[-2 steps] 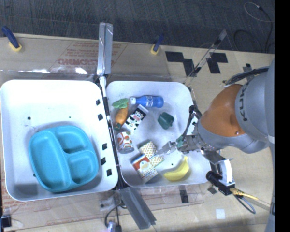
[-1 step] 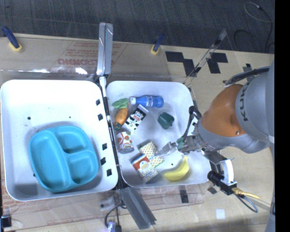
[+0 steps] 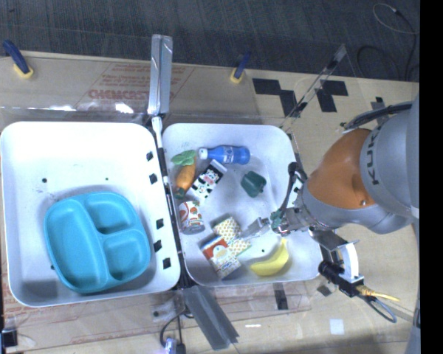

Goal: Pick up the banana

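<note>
the grey arm (image 3: 354, 183) reached in over the right bin's (image 3: 280, 135) right edge, its tool (image 3: 262, 226) low just above the banana (image 3: 272, 262) near the bin's front right corner; its grip could not be told.

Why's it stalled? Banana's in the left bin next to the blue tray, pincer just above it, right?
Wrong bin. The camera view shows the banana in the right bin, near its front edge, with the pincer just above it. The blue tray sits alone in the left bin.
</note>
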You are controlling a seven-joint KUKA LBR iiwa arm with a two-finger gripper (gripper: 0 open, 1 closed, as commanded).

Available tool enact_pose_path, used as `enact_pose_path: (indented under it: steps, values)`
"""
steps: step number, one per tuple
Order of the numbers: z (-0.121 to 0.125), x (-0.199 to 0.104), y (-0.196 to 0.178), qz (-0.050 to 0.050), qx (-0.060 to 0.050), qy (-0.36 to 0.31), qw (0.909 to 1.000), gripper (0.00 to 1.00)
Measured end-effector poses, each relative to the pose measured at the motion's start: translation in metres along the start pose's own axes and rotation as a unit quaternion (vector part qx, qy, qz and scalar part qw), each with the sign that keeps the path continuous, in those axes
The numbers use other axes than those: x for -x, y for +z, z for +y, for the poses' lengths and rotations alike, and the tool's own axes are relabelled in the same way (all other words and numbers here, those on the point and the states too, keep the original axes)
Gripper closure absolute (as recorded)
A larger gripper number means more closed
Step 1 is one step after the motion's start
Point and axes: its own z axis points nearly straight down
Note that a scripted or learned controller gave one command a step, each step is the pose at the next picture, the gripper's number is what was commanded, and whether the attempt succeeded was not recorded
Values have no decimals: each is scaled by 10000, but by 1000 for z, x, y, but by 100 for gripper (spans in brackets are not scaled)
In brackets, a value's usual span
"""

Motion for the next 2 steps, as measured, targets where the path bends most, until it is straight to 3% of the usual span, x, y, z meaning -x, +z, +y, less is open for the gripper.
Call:
enact_pose_path:
  steps: [2]
  values:
    - [0, 0, 0, 1, -6, -290, 9996, 0]
